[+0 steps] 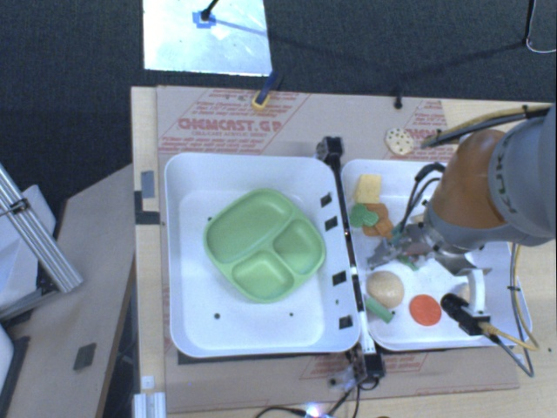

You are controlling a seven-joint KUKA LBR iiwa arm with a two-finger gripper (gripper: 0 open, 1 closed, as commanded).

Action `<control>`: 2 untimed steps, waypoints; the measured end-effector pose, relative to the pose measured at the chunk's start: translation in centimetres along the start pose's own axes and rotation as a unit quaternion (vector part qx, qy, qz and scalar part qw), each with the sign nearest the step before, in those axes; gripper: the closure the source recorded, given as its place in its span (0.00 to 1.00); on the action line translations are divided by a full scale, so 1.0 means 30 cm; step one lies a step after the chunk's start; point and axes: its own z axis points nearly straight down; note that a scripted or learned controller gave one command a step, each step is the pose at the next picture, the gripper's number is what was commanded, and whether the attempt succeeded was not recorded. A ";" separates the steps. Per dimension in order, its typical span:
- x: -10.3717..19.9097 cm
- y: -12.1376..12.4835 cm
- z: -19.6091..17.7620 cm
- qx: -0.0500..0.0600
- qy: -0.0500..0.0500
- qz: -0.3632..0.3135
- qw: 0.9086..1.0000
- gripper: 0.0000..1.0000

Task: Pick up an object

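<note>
My gripper (389, 251) hangs low over the middle of the right bin (402, 178), its metal tip pointing left. Just below it lies a beige round object (385, 287), with a small green piece (379, 311) under its lower edge. A red disc (425, 309) lies to the right of that. Above the gripper sit an orange piece (374, 217) beside a green piece (358, 215), and a yellow block (369, 187) lies farther back. Nothing is visibly held.
The left bin (191, 320) holds a pale green divided plate (264, 244). A speckled tan disc (399, 140) lies on the cardboard behind the right bin. The arm's orange band and grey body cover the right bin's right side.
</note>
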 end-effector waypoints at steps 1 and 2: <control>-0.004 0.006 -0.041 -0.003 -0.001 0.000 1.000 1.00; -0.019 0.032 -0.196 -0.003 0.000 -0.001 1.000 1.00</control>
